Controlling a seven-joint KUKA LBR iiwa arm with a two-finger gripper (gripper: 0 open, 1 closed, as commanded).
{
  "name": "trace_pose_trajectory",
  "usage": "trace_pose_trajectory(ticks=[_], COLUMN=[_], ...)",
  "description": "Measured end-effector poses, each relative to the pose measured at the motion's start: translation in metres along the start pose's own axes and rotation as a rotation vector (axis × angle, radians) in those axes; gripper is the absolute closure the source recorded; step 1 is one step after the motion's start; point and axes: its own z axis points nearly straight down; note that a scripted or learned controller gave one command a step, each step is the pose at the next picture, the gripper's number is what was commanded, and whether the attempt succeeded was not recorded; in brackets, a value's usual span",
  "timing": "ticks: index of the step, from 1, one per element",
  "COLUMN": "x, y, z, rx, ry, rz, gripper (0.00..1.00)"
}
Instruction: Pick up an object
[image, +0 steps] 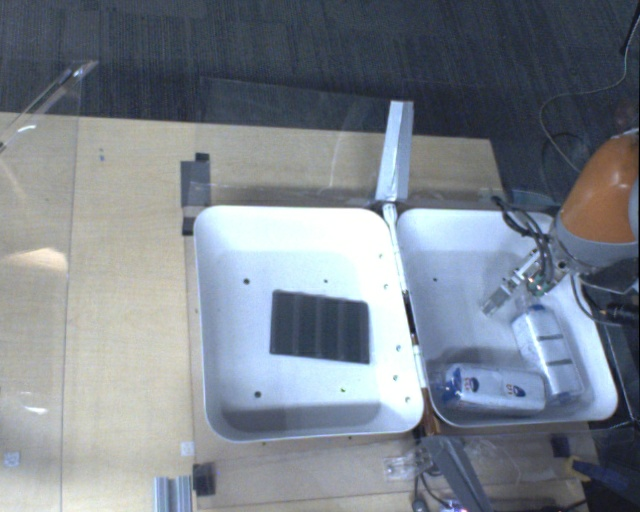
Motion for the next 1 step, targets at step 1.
trace_pose_trajectory(ticks=[1], x=[0.0316], y=[-0.0246], z=[-0.0898], rx=[0.001], ry=[0.001], rz=[0.08], gripper=[0.0])
